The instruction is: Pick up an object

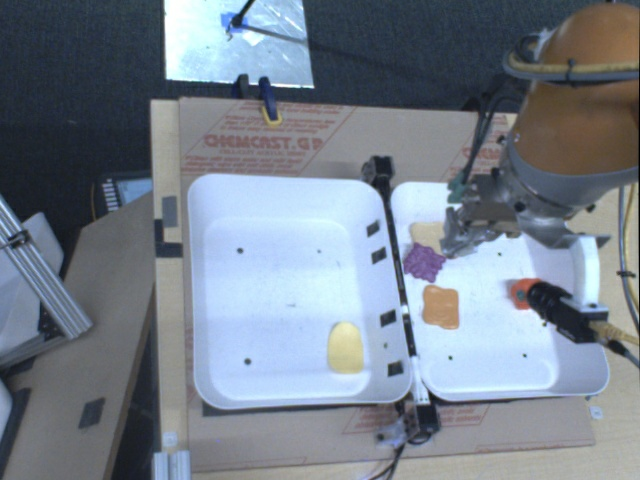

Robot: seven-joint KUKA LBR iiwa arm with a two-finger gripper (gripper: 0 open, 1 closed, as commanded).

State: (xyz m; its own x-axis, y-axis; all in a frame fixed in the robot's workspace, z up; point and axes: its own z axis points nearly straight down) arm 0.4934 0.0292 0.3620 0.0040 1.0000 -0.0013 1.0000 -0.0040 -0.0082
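Observation:
My gripper (457, 243) hangs over the back left part of the right bin (500, 373), just right of a purple crumpled thing (424, 262). A pale tan piece (424, 232) lies partly under the gripper at the bin's back. An orange block (441, 307) rests in front of the purple thing. A small red-orange object (521, 292) sits further right, near the arm's fixture. In the left bin (250, 258), a yellow oval piece (346, 347) lies near the front right corner. Nothing shows between the fingers.
A black divider bar (392, 268) runs between the two bins. Both bins sit on a cardboard sheet (270, 138). A shiny foil square (238, 28) lies beyond the bench at the back.

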